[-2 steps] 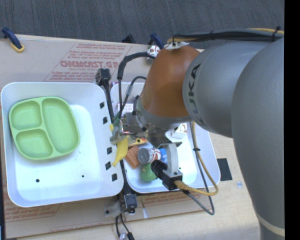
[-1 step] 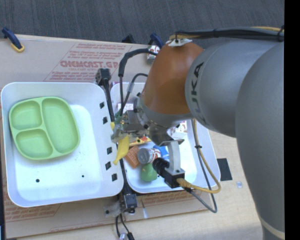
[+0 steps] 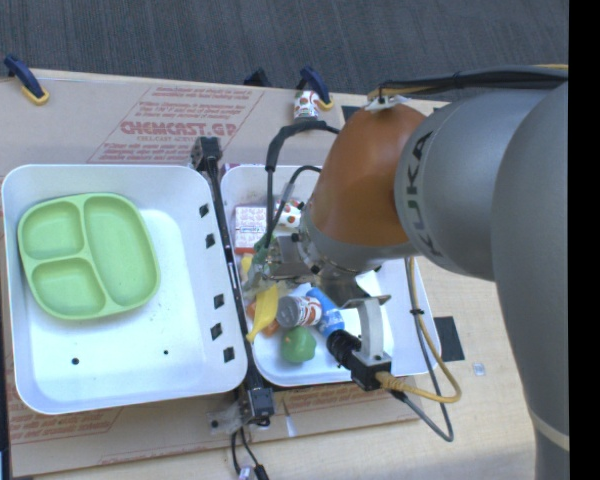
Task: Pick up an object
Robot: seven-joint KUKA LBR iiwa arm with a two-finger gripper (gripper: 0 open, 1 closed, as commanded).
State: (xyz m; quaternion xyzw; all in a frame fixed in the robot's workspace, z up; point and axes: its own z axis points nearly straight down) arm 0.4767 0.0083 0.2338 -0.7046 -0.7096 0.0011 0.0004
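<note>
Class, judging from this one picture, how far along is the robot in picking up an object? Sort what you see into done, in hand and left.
Done: the grey arm with the orange band has reached over the right white bin. In hand: its wrist sits low above the clutter of a yellow banana-shaped toy, a round green ball and a small can. Left: all three lie in the bin; nothing looks lifted. The green divided plate sits in the left bin.

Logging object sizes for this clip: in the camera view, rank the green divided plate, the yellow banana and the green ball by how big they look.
1. Green divided plate, by far largest.
2. Yellow banana, partly hidden.
3. Green ball, smallest.
</note>
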